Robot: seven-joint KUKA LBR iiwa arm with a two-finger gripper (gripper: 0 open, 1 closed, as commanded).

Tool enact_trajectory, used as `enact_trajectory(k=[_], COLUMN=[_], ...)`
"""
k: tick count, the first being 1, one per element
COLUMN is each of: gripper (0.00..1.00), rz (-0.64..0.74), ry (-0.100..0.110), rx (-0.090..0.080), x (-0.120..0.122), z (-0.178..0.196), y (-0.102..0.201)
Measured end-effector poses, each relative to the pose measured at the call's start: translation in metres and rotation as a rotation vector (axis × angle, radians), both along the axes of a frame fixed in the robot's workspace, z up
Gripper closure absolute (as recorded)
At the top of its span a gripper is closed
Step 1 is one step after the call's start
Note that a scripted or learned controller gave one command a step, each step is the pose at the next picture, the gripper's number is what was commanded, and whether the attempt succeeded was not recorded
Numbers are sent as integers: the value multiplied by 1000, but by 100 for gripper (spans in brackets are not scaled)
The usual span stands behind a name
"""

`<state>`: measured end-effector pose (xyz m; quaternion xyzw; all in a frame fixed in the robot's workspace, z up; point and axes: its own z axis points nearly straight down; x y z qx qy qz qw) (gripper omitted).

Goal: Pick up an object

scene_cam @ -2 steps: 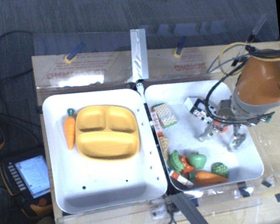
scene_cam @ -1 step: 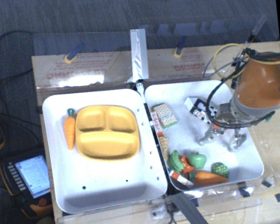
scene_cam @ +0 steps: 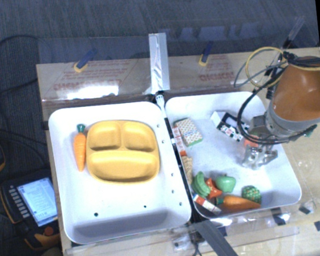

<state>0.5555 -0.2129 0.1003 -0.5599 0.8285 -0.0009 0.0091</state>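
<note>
Carrot (scene_cam: 80, 149) lies along the left wall of the left bin (scene_cam: 73, 220), just beside a yellow divided tray (scene_cam: 122, 150) at centre left of the frame. In the right bin (scene_cam: 290, 187), a small patterned box (scene_cam: 188, 131) sits near the upper left corner, and a heap of toy vegetables (scene_cam: 224, 190) gathers along the bottom edge, a second carrot among them. A black-and-white item (scene_cam: 227, 125) lies toward the upper middle. The gripper (scene_cam: 259, 156) hangs low over the right part of this bin, apart from the heap; whether it is clenched or released cannot be told.
</note>
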Motion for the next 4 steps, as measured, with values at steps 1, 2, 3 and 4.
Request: enact_trajectory(k=[1, 2, 3, 4], gripper=[100, 100, 100, 100], rz=[252, 243, 333, 368], ry=[-8, -1, -1, 0], rx=[-16, -18, -23, -19], x=[-57, -43, -13, -16], z=[-7, -8, -8, -8], y=[-1, 56, 105, -12])
